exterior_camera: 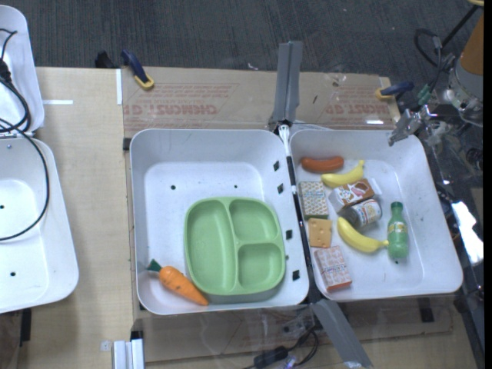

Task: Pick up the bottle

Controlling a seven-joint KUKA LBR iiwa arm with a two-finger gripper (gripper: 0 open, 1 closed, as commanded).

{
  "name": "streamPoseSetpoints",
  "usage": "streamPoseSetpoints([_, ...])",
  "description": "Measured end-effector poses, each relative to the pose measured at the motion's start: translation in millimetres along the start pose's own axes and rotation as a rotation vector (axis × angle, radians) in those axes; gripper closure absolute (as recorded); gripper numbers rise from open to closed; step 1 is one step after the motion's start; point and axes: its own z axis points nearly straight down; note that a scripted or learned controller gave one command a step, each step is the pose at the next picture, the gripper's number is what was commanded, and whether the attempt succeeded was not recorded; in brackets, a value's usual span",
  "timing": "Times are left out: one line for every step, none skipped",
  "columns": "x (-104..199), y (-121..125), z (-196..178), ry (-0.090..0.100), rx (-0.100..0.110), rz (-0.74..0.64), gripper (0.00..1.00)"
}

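Nothing is done yet: the bottle (397,232) lies untouched near the right bin's (430,281) right wall, beside a banana (360,237), while the gripper (407,124) hangs over that bin's far right corner, its grip unreadable and nothing visibly in it.

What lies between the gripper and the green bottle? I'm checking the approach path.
In the camera view, only bare white floor of the right bin separates the gripper from the green bottle.

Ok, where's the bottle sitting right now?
The green bottle lies in the right bin, near its right wall, just right of the lower banana and the small can.
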Motion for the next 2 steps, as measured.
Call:
streamPoseSetpoints([2, -69, 109, 0.011, 0.005, -0.013, 0.0])
streamPoseSetpoints([35, -108, 124, 0.001, 0.001, 0.285, 0.0])
